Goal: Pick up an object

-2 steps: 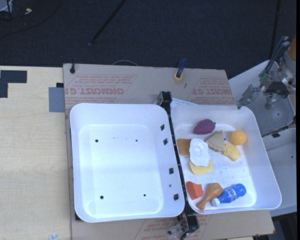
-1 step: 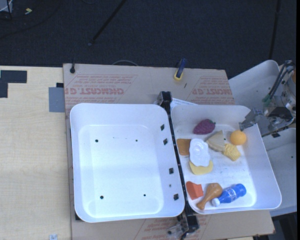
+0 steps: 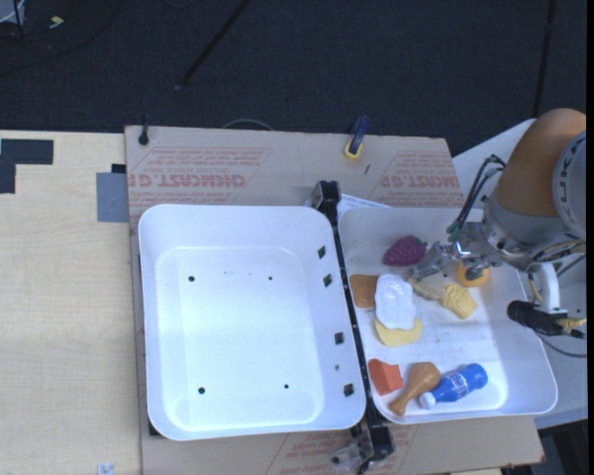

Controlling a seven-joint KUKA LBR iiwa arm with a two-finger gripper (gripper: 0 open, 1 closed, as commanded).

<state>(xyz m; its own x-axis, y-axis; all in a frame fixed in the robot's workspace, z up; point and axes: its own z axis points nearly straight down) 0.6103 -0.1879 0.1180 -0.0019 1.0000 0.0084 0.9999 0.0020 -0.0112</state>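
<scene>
The tool (image 3: 438,262) hangs low in the right bin (image 3: 520,389) beside the purple piece (image 3: 404,251); its grip I cannot tell; centre over one isolated item before clamping.

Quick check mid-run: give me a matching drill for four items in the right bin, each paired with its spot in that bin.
Things:
1. purple knobbly raspberry-like toy
2. blue plastic bottle with white cap
3. white crumpled lump
4. orange-red wedge block

Places:
A. near edge, right of the tan drumstick toy
B. near-left corner
C. far part, near the top
D. middle-left, on a yellow piece

Pairs: 1-C, 2-A, 3-D, 4-B
</scene>
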